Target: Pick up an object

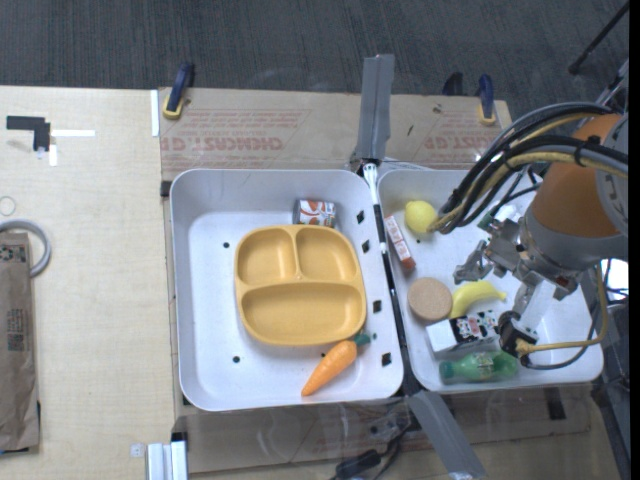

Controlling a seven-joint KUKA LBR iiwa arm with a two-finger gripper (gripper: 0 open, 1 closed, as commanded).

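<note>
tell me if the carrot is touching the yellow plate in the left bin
Touching. The camera view shows the carrot's green-topped end lying against the lower right rim of the yellow divided plate, with no white bin floor visible between them.

A yellow banana [477,295] lies in the right bin [590,368], beside a tan disc [431,299]. A green bottle [480,367] rests on its side near the bin's front wall.

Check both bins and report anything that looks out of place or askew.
Nothing looks spilled or broken. One oddity: the toy carrot in the left bin lies beside the yellow divided plate, at its lower edge, not in a compartment. The right bin is simply cluttered.
</note>
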